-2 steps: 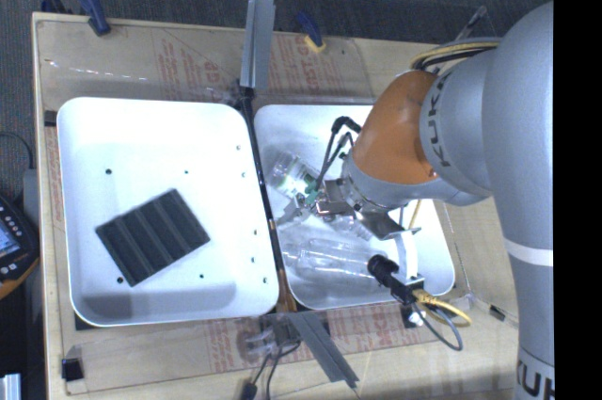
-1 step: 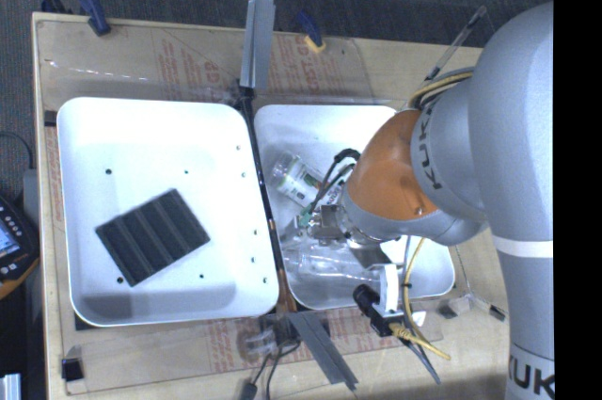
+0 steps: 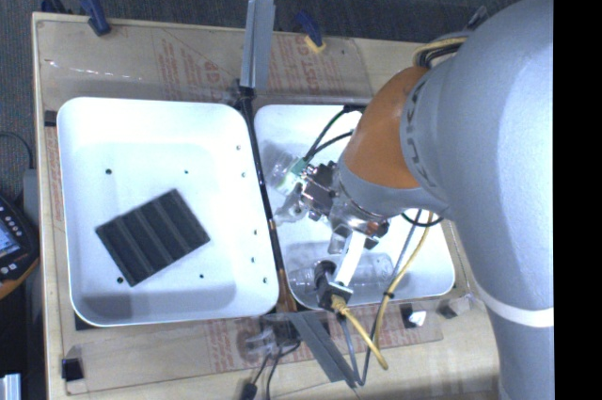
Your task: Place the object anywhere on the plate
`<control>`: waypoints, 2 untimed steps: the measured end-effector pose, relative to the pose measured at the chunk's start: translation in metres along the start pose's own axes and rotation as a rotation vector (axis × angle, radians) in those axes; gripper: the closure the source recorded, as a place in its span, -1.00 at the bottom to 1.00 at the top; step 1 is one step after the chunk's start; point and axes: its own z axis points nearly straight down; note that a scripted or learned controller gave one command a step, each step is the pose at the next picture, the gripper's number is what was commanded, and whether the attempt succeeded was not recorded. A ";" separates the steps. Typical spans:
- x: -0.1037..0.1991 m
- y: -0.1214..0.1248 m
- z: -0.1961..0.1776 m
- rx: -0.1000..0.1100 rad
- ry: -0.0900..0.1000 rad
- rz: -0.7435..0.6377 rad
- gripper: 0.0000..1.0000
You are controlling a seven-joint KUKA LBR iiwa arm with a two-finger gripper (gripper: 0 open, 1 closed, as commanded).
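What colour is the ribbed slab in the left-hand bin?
The slab is black, shown best in the camera view.

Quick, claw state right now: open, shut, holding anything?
Claw: cannot be told from this view; it is over the right bin.
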 end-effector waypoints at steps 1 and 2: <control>0.065 -0.044 0.001 0.000 -0.001 0.136 -1.00; 0.103 -0.070 0.001 0.001 -0.002 0.289 -1.00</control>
